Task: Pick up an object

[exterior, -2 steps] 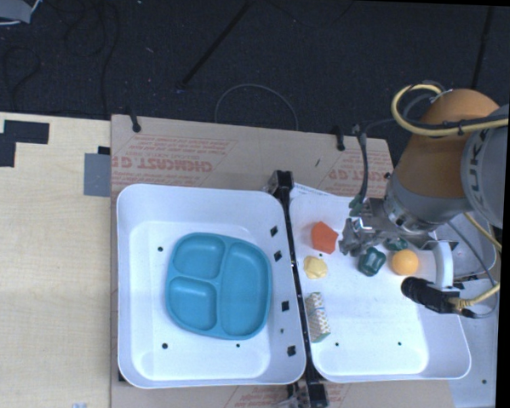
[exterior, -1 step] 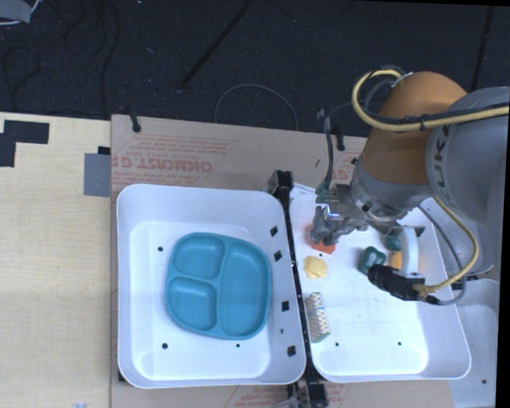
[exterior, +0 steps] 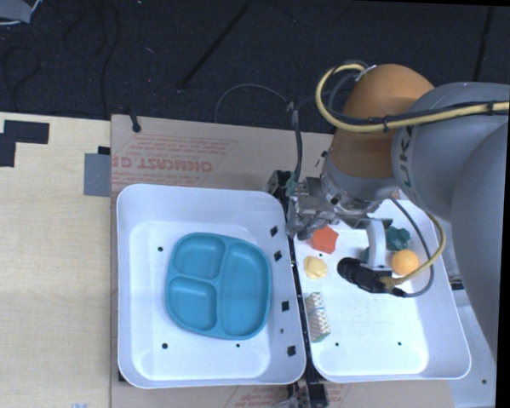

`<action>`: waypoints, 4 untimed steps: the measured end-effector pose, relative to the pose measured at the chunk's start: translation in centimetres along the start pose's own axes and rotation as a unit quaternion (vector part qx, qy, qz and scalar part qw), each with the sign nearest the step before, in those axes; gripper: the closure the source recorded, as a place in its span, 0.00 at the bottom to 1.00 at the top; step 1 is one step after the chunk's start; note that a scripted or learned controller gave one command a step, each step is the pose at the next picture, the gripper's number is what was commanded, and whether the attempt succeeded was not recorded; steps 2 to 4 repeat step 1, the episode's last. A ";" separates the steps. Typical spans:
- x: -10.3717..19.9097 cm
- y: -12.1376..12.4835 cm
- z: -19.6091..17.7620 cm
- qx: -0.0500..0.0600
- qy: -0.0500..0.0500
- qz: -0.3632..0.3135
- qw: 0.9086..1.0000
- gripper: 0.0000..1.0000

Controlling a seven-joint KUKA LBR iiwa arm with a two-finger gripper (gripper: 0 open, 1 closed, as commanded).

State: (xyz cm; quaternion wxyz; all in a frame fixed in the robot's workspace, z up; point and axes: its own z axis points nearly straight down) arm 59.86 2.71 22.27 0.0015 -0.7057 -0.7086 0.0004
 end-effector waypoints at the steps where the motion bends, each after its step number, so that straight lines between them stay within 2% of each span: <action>1: 5.1 1.0 1.0 0.000 0.000 0.000 1.000 1.00; 4: 5.1 1.0 1.0 0.000 0.000 0.000 1.000 1.00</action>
